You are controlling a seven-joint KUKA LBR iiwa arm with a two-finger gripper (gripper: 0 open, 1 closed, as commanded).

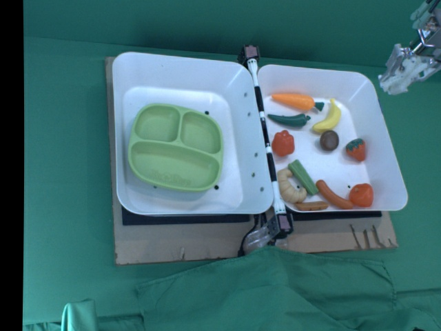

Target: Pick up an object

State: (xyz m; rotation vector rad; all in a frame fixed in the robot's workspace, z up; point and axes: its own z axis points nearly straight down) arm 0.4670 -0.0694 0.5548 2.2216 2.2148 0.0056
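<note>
Green cloth over bench, two white bins: left bin (138,71) with green divided plate (176,146); right bin (358,81) with toy foods (carrot (293,101), banana (329,118), strawberry (356,149)). Gripper (402,71) up beyond right bin's far corner, well apart from foods, grip unclear.

The right shallow white bin (380,119) is crowded: an orange toy carrot (294,101), a dark green pepper (289,120) and a yellow banana (329,117) lie near its far edge, with a red bell pepper (282,143) beside its left wall. A brown round ball (329,141) and a red strawberry (356,149) leave bare floor between them. The near edge is packed with a green stick (302,176), a beige pastry (291,188), a sausage (333,194) and a tomato (361,195).
</note>
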